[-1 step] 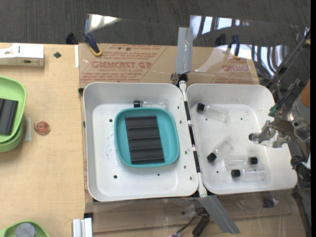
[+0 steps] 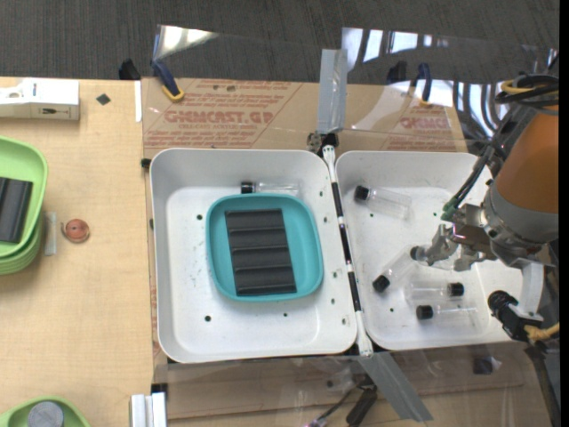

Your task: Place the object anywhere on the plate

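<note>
Gripper: you see it (image 2: 433, 249) low over the right bin (image 2: 391, 323), reaching in from the right.
Fingers: you cannot tell whether they are spread or closed; nothing is visibly between them.
Objects: clear vials with black caps lie in the right bin. One (image 2: 384, 200) sits at the far left, two (image 2: 442, 299) lie near the gripper, and a loose black cap (image 2: 380, 284) lies to its left.
Plate: your teal plate (image 2: 264, 246) sits in the middle of the left bin (image 2: 178, 318), with a dark ribbed insert on it.
Stray vial: one more (image 2: 267, 188) lies in the left bin, just beyond the plate's far edge.
Obstacle: the two bins' adjoining rims stand between the gripper and the plate.
</note>
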`<state>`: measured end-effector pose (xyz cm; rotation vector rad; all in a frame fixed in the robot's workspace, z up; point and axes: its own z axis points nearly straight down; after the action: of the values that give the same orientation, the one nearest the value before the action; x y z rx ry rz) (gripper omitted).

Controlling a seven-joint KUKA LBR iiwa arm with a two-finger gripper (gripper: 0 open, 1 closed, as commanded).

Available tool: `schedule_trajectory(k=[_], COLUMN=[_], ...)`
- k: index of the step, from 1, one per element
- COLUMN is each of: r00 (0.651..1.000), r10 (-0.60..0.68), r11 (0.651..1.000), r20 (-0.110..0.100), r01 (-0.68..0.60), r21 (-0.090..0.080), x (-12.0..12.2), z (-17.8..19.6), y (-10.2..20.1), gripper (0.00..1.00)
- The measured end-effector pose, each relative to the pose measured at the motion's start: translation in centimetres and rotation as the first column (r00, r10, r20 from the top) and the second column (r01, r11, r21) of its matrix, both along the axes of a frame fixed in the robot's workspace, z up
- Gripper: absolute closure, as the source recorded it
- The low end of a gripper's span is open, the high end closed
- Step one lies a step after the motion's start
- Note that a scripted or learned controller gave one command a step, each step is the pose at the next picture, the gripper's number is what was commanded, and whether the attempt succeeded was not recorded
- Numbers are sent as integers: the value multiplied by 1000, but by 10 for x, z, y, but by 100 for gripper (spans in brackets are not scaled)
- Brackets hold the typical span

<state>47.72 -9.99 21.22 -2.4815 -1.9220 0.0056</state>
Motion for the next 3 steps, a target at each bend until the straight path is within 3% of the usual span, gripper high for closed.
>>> schedule_trajectory(k=[2,3], r00=[970,970], r10=[243,244], r11=[970,970], r20=[0,0], r01=[-243,-244], r21=[-2,-1], x=[1,1], z=[-22,-22], y=[92,93], gripper=[100,0])
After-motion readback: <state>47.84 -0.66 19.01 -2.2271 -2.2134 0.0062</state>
